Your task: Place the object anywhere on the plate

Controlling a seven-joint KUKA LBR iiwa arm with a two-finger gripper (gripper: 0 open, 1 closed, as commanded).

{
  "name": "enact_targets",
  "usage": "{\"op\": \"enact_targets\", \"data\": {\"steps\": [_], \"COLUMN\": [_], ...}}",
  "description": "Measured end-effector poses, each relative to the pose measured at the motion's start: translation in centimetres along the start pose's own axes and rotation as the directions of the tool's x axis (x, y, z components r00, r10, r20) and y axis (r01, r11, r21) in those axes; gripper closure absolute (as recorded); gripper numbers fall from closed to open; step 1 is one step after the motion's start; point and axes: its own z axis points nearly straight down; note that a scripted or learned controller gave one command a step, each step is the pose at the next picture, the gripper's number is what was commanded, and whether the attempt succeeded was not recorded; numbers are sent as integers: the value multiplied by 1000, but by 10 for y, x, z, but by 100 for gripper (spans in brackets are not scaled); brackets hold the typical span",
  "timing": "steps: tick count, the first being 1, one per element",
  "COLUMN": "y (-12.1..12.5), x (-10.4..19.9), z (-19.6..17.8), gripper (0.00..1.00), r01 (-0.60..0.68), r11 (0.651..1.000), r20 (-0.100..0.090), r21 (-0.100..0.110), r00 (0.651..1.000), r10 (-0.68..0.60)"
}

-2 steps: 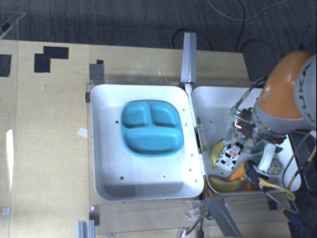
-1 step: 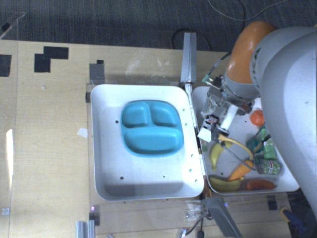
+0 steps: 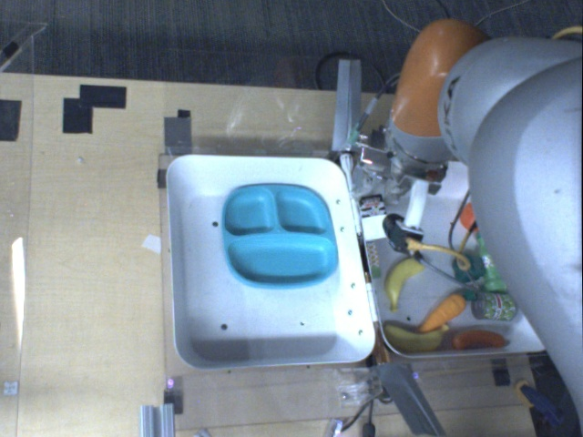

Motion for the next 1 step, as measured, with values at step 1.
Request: {"op": "enact_targets", "data": {"steps": [1], "y": [-9], "x": [75], "z": [2], "gripper": [100], "r01": [87], "r11": [996], "r20": [-18], "r21": [12], "r00": [996], "r10": [-87]}}
